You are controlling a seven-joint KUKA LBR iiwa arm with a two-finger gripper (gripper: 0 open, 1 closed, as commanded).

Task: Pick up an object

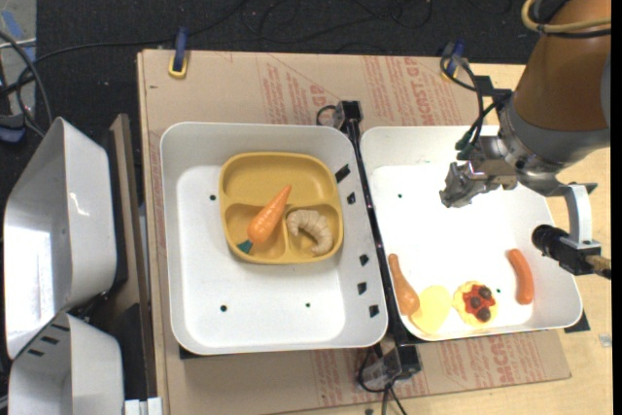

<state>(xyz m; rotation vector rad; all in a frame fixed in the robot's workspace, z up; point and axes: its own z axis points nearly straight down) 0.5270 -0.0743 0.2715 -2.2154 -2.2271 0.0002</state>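
Note:
My gripper [459, 191] hangs over the upper middle of the right bin [428, 238], with nothing visible in it. Along that bin's front lie an orange sausage-shaped piece [403, 284], a pale yellow disc [434, 308], a small pizza-like toy [475, 301] and a red-orange hot dog [523, 275]. In the left bin [194, 238] a yellow divided plate [282, 207] holds a toy carrot [269, 215] and a pale shrimp [311, 228].
The arm's grey body with its orange band [569, 63] reaches in from the right above the right bin's far corner. A black divider [362, 209] runs between the bins. Cables and clamps lie beyond the bench's far edge.

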